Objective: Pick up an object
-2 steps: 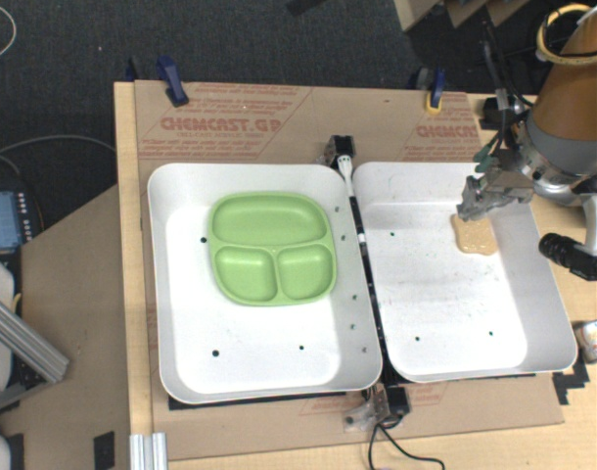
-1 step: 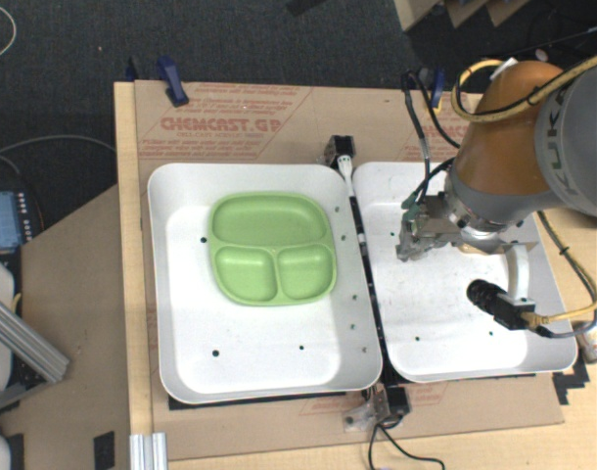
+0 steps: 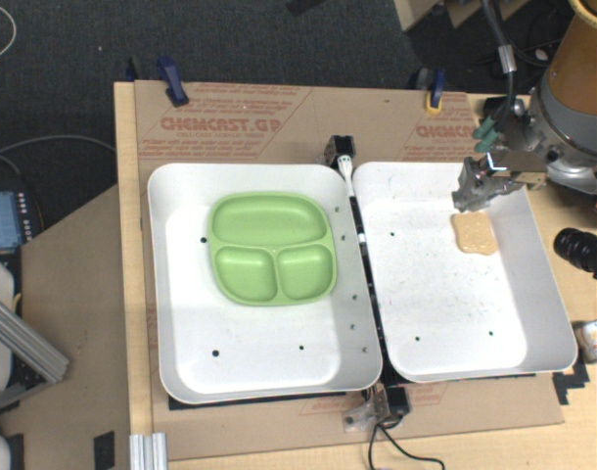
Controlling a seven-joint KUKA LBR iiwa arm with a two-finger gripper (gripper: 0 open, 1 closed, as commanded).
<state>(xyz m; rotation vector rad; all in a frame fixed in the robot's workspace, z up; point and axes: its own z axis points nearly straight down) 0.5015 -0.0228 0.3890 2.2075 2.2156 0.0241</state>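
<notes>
Apparently gripper [image 3: 472, 200] is hovering just above tan object [image 3: 475, 234] in right bin [image 3: 455, 351]; grip state unclear, cannot tell. Pickup not yet done.

Illumination is even and fairly bright, seemingly from overhead, with both white bins [image 3: 269, 360] rendered near-white and a mild glare washing out surface detail on their floors. Shadows are soft and short: a faint grey cast lies along the inner walls of the left bin and under the green divided tray [image 3: 273, 247], and the dark carpet [image 3: 132, 18] beyond the bench reads underexposed. Focus is moderate overall, with low resolution, grain and slight softness toward the right edge, where the gripper [image 3: 472, 197] is possibly a little blurred.
</notes>
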